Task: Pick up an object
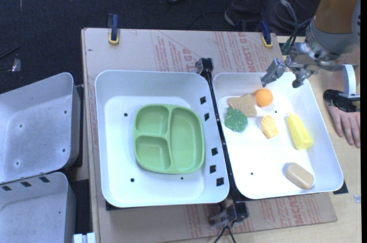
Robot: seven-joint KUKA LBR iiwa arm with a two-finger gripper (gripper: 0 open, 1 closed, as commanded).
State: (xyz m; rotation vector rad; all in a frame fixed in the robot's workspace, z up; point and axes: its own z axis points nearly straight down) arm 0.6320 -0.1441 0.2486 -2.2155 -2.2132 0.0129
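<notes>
Two-finger gripper (285, 74) poised above the right white bin (324, 121), jaws spread and empty, aligned for descent toward the small orange ball (264, 97) just below.

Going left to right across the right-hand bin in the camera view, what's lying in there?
Green broccoli-like piece → orange ball → small yellow piece → long yellow piece. The tan slab overlaps the first two in the order, so I left it out, as I did the tan oval nearer the front.
</notes>
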